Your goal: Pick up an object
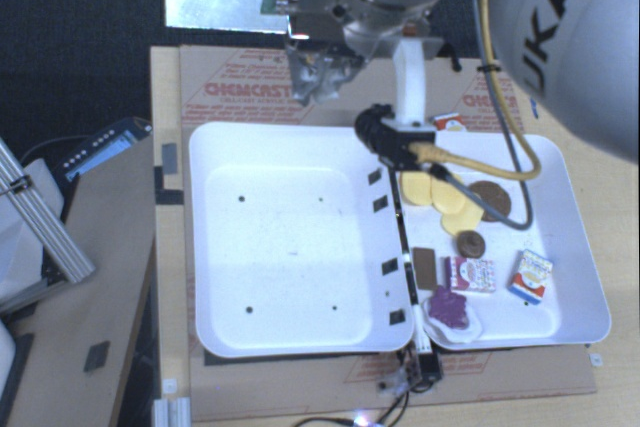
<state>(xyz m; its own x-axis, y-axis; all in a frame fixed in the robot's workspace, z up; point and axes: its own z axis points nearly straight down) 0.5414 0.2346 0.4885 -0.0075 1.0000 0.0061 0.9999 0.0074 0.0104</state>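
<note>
My gripper (322, 80) hangs above the cardboard just behind the back rim of the left bin (205, 215); it is blurred and nothing shows in it. The objects lie in the right bin (575, 215): yellow slices (436, 193), a brown disc (491, 199), a small brown round piece (470, 244), a brown bar (424, 267), a pink-and-white packet (472, 274), a small carton (532, 276) and a purple lump on a white wrapper (449, 310). A red-and-white item (450, 122) sits at the back rim.
A black fitting with a yellow cable (480, 170) hangs over the back of the right bin, above the yellow slices. The arm's grey body (560, 25) fills the upper right. A metal rail (45, 225) and a dark device (105, 147) lie left of the bench.
</note>
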